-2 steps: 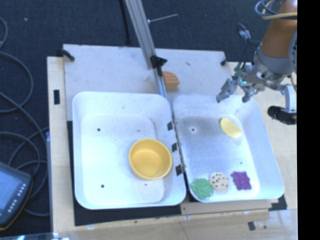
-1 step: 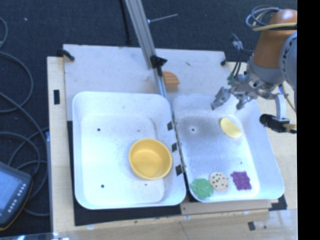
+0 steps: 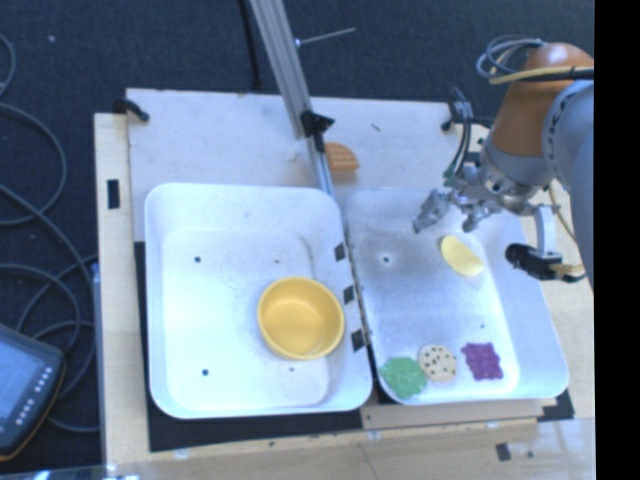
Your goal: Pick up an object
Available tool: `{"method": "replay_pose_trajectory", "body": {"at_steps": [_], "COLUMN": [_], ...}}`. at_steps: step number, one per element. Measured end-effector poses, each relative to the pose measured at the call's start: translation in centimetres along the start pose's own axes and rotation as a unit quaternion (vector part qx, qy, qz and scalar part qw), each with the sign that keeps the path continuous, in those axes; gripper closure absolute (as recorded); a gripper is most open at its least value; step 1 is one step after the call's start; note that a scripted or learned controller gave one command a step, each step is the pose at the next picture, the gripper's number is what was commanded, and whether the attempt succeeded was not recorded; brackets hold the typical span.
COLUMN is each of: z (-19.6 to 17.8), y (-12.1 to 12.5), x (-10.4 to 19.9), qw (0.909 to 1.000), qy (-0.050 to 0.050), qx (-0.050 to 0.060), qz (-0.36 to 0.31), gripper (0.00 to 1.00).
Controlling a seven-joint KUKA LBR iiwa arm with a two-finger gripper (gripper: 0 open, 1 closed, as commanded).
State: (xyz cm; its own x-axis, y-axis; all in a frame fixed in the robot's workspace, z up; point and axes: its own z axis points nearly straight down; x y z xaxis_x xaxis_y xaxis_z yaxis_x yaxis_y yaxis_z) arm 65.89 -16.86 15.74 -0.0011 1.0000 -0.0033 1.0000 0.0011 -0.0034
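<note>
The gripper (image 3: 452, 211) hangs over the far part of the right bin (image 3: 530, 318), its fingers splayed apart with nothing between them — open and empty as far as this slanted look down allows. Just beside it, toward the near side and a touch to the view's right, a flat pale-yellow oval piece (image 3: 462, 255) lies on the bin floor; it is the nearest candidate for a pick. Its long axis seems to run from upper left to lower right in the view, so closing across its short width would probably call for some wrist turn, though the finger line is hard to read here. How high the fingertips sit above the floor cannot be judged. Three more small things sit well apart from the tool along the near edge of the same bin — a green piece (image 3: 403, 376), a round spotted cookie-like disc (image 3: 436, 362) and a purple piece (image 3: 483, 360). A yellow bowl (image 3: 300, 317) rests in the left bin (image 3: 190, 268), farther off still.
</note>
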Motion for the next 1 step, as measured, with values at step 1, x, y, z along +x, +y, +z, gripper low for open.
{"method": "replay_pose_trajectory", "body": {"at_steps": [1], "z": [5.26], "y": [-0.07], "x": [-0.09], "qw": [1.0000], "qy": [0.000], "qx": [0.000], "qz": [0.000], "gripper": [0.00]}}
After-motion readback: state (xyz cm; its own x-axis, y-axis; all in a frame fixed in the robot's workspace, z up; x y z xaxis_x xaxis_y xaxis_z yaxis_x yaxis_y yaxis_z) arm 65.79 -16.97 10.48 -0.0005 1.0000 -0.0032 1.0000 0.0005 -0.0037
